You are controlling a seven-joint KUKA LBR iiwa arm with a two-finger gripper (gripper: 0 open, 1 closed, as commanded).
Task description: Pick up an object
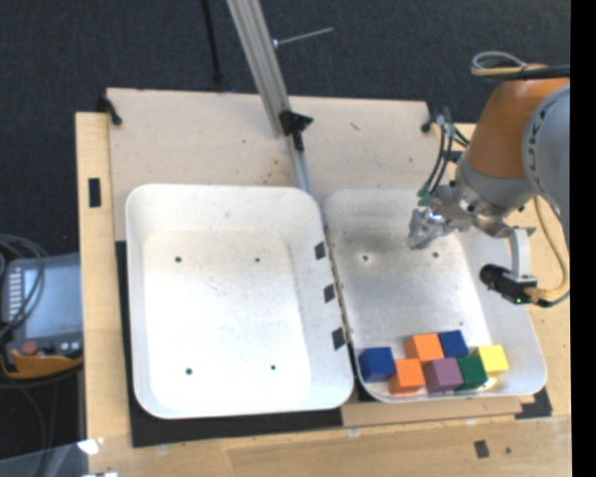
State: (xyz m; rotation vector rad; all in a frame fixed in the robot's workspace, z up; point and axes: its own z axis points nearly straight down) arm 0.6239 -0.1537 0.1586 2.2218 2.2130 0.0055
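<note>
Bins: two, shallow, white, side by side on the bench. The left bin (228, 301) fills the centre-left of the frame; the right bin (407, 286) sits at centre-right.

Blocks: seven, clustered against the lower wall of the right bin, touching or just beside one another, probably slid together there. By colour: blue, two (376, 363) (453, 344); orange, two (426, 347) (408, 374); purple, one (443, 374); green, one (472, 371); yellow, one (493, 359). Any one of them would serve as the object to pick up.

Arm: one, grey with an orange band (507, 127), entering from the right of the frame.

Gripper (422, 229): one, over the upper part of the right bin, well apart from the blocks. Nothing shows between its fingers. Whether they are apart or together cannot be told at this size. Judged position: above bare bin floor, so a pick requires travel toward the lower edge of the frame before descent.

Task status: no block lifted.
</note>
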